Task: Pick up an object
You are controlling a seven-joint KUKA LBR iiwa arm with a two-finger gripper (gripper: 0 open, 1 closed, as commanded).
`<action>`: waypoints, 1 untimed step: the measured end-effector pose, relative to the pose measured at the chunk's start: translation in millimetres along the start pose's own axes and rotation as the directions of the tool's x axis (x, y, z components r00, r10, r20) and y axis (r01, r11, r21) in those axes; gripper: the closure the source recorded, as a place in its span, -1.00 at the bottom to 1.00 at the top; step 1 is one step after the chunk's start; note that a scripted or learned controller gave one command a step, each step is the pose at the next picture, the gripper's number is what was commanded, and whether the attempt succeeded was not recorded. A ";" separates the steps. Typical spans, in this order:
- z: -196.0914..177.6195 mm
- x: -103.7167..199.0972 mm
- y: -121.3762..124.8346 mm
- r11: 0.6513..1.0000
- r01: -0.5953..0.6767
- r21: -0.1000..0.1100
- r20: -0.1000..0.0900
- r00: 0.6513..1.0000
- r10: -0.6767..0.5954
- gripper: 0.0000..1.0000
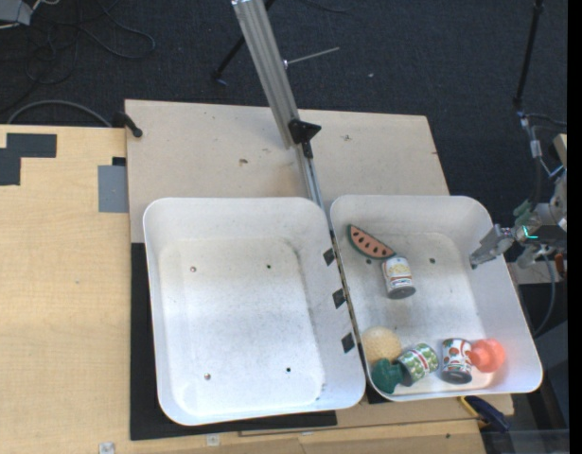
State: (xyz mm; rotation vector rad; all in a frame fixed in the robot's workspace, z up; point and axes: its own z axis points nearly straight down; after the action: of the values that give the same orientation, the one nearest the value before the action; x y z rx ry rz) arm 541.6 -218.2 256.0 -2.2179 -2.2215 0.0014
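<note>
The right bin (480,216) holds the loose objects. A watermelon slice (370,242) lies near its back left corner, and a small white can (398,277) stands a little in front of it. Along the front wall sit a tan ball (381,342), a green toy (389,375), two small cans (419,361) (455,359) and an orange-red piece (487,355). My gripper (503,242) hangs at the bin's right rim, apart from every object. Nothing shows in it.
The left bin (167,253) lies beside the right one, with a clipped divider (336,296) between them. A slanted aluminium pole (272,74) rises behind the bins. A wooden table (54,282) lies to the left, and cables run across the dark floor.
</note>
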 end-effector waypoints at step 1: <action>46.7 1.8 7.5 1.000 -0.001 0.004 -0.001 1.000 0.001 -1.00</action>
State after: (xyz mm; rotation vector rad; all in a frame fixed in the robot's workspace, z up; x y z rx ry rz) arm 549.0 -216.3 209.2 -2.2162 -2.2181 0.0043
